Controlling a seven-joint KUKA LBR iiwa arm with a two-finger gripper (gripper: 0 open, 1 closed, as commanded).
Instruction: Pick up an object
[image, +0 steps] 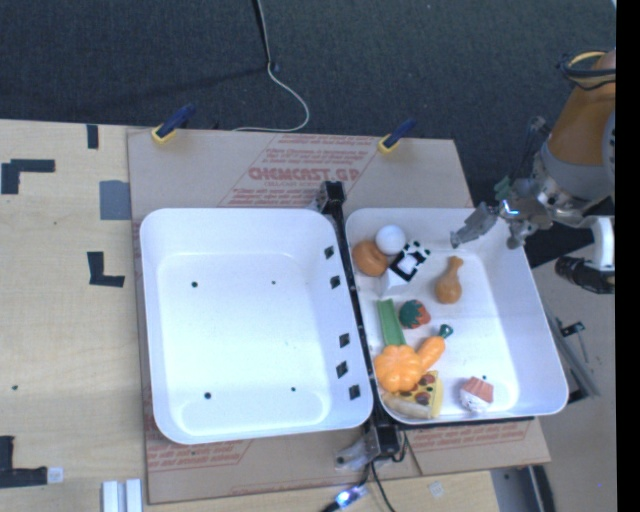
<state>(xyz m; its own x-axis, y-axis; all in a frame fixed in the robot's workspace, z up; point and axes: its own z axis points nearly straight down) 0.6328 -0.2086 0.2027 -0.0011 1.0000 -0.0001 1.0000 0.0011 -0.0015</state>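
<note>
Risk was the crowding: the toys in the right bin (520, 330) lay packed along its left side, the chicken leg (449, 280) nearest me, then the white ball (390, 238), carrot (428, 352) and pepper (398, 370) touching or nearly so. A descent there could have nudged neighbours or pinched two at once. My end effector (470, 233) hung over the bin's upper right edge, holding nothing; I couldn't tell how far open it was. The left bin (160, 300) sat alongside.
</note>
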